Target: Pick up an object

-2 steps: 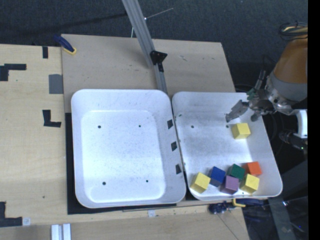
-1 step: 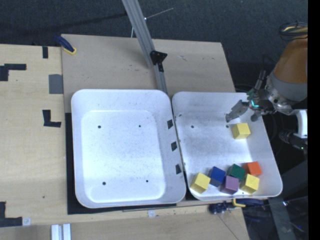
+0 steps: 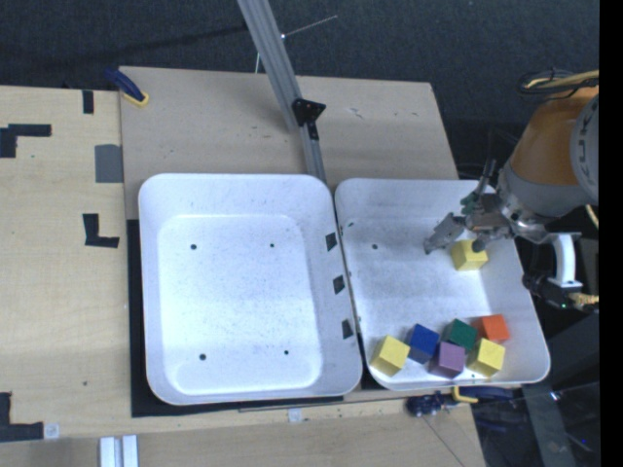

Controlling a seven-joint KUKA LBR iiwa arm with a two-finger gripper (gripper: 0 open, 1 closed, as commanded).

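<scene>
the yellow cube (image 3: 469, 255) sits alone in the upper part of the right bin (image 3: 389, 290), touching or just below the fingers (image 3: 443, 234). whether they are closed on it or merely beside it, i cannot tell.

Light: even and fairly bright, coming from overhead.
Shadows: soft and faint, under the blocks (image 3: 443, 346) and the arm (image 3: 550, 163).
Glare: white bins (image 3: 156, 290) look slightly washed out.
Sharpness: mildly soft and grainy overall.
Surroundings: dark floor beyond the worktop (image 3: 58, 280).
</scene>
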